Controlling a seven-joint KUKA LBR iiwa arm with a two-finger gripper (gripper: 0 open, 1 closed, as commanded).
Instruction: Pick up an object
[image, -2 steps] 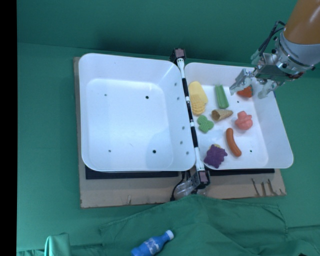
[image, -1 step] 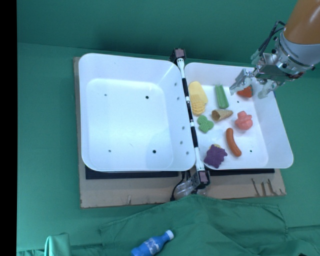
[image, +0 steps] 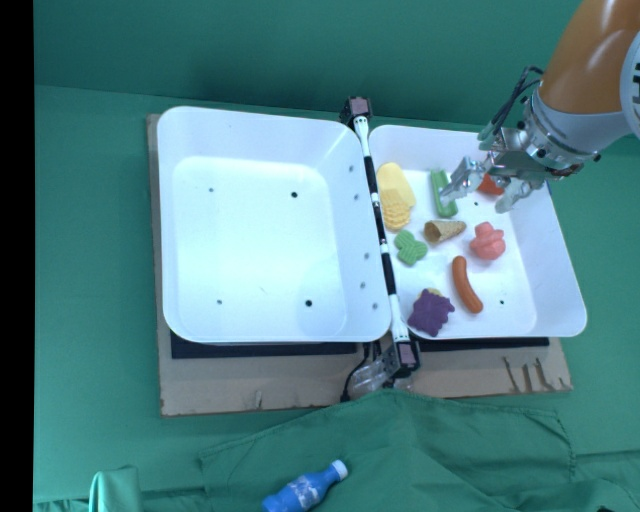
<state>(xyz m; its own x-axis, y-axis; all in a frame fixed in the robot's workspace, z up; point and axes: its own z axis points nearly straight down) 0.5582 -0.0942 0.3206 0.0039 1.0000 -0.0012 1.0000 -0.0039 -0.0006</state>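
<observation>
Gripper (image: 487, 187): over right bin's far side, at about 1 o'clock from that bin's middle; fingers spread apart, nothing between them.
Arm (image: 590, 60): grey with orange band, entering from 2 o'clock corner of the view.
Right bin (image: 560, 300): white, shallow, holding all the small toys.
Left bin (image: 200, 140): white, touching right bin along a black hinge-like strip (image: 375, 215).
Red piece (image: 489, 184): small, partly hidden under the gripper, between the finger tips in the view; height relative to them impossible to tell.
Green stick (image: 442, 194): just beside the left finger, at 9 o'clock from the gripper.
Yellow corn (image: 396, 195): at 9 o'clock of the green stick, near the bin's left wall.
Cone (image: 445, 231): tan, at 6 o'clock from the green stick.
Pink berry (image: 487, 241): at 6 o'clock from the gripper, apart from it.
Green leaf shape (image: 410, 248): at 8 o'clock from the cone.
Sausage (image: 466, 284): orange-red, at 6 o'clock of the cone.
Purple grapes (image: 430, 312): near the bin's front edge, at 8 o'clock from the sausage.
Blue bottle (image: 304, 488): lying on green cloth (image: 450, 450), at 6 o'clock edge of the view.
</observation>
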